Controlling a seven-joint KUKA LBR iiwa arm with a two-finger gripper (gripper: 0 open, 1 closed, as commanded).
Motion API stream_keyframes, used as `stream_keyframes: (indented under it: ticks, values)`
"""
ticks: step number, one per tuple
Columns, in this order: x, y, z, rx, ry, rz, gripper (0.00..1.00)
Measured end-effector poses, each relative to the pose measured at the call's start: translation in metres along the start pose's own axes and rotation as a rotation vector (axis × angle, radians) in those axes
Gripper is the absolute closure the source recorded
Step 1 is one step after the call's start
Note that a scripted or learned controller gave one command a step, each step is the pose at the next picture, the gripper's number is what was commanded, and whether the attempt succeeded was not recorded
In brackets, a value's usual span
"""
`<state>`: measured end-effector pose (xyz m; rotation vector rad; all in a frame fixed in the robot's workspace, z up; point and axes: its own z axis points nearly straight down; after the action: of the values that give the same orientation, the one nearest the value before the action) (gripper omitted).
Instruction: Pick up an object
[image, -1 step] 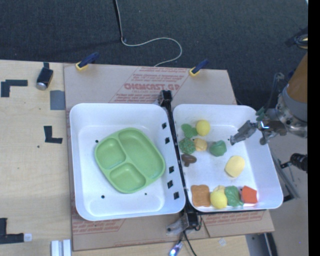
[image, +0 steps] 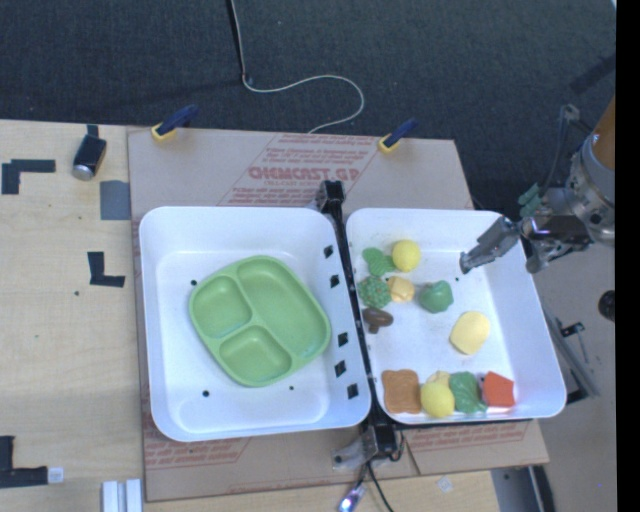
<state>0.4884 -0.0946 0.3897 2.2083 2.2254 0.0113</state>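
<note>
The right bin (image: 520, 330) holds several toy foods: a yellow ball (image: 406, 254), green pieces (image: 376, 290), a dark green pepper (image: 435, 297), a yellow lemon-like piece (image: 470, 332) and a brown piece (image: 377, 320). Along its front wall lie a toast slice (image: 401, 391), a yellow piece (image: 438, 398), a green piece (image: 464, 392) and a red-orange block (image: 498, 390). My gripper (image: 500, 264) hangs over the bin's far right corner, above and right of the lemon-like piece. Its fingers are open with nothing between them.
The left bin (image: 170, 250) holds a green divided plate (image: 260, 320). A black divider with clips (image: 345, 300) separates the two bins. Cardboard lies under both bins, with clamps at its back edge and a cable beyond.
</note>
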Motion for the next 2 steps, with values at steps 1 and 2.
stream_keyframes:
  ticks: [1, 2]
  values:
    - [-0.003, 0.001, -0.003, 0.011, -0.001, 0.005, 1.0]
    - [0.04, -0.004, -0.017, 0.009, 0.0, 0.003, 1.0]
